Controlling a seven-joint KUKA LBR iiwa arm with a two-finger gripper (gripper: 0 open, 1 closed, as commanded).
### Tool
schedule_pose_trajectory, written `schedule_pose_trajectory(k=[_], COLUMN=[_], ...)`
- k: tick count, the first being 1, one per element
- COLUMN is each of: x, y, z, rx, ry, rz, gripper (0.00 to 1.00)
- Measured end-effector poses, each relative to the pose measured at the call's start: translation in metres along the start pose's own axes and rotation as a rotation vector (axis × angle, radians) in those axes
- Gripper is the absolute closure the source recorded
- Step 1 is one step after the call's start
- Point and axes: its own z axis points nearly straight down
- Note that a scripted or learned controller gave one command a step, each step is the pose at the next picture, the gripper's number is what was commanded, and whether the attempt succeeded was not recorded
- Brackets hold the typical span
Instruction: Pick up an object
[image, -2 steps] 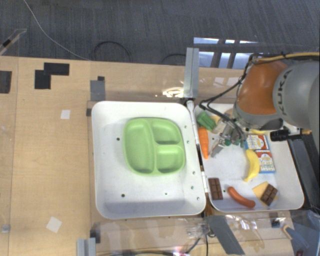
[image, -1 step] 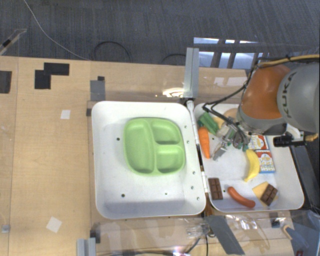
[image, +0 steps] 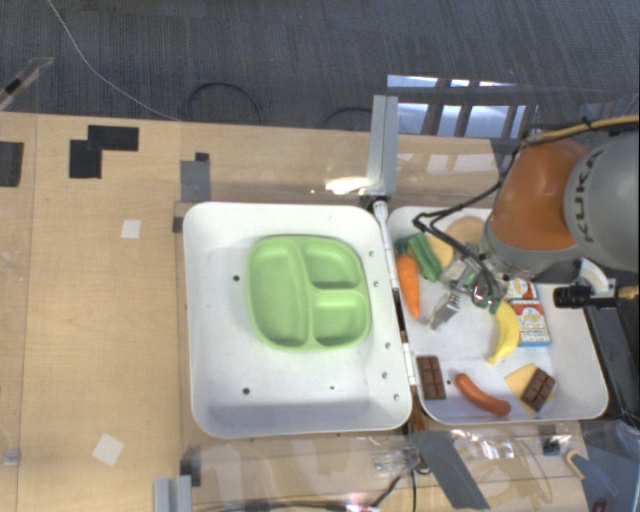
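My claw (image: 447, 308) hangs spread beside the carrot (image: 409, 284); I'd center over it, then drop straight.

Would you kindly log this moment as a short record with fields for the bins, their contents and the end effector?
left bin: holds a green divided plate
right bin: carrot, banana, sausage, chocolate bar, cheese wedge
end effector: low over the right bin, between carrot and banana
grasp: nothing visibly held
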Motion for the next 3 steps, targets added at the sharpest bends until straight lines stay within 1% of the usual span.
schedule_pose_trajectory(k=[1, 2, 3], x=[-0.017, -0.029, -0.054], y=[0.026, 0.027, 0.032], z=[0.001, 0.002, 0.003], rx=[0.002, 0.004, 0.005], ry=[0.003, 0.003, 0.003], rz=[0.222, 0.451, 0.711], gripper=[0.00, 0.00, 0.00])
